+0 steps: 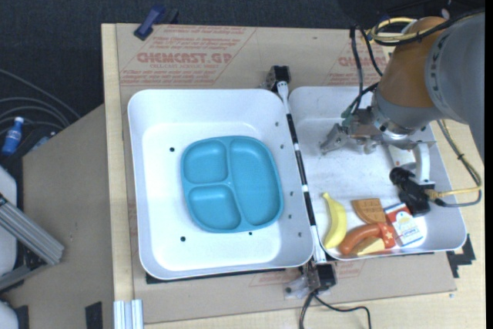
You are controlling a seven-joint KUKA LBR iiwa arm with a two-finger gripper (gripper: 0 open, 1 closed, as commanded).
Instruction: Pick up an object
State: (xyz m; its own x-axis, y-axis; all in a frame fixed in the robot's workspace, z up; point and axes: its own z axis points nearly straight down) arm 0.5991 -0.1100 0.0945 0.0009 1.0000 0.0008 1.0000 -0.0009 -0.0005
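Note:
The right white bin (347, 181) holds a yellow banana (334, 219), an orange-red sausage (359, 238), a brown slice of toast (368, 209) and a red-and-white carton (406, 227), all crowded in its near corner. My gripper (347, 146) hangs over the far half of that bin, above bare floor and well apart from the food. Its fingers look spread, with nothing between them. The grey arm with its orange band (404, 73) comes in from the upper right.
The left bin (146, 166) carries a blue divided plate (231, 182) in its middle. A black divider rail (296, 158) runs between the bins. A black cable plug (408, 189) hangs over the right bin's right side. A small blue object (150, 21) lies at the bench's far left.

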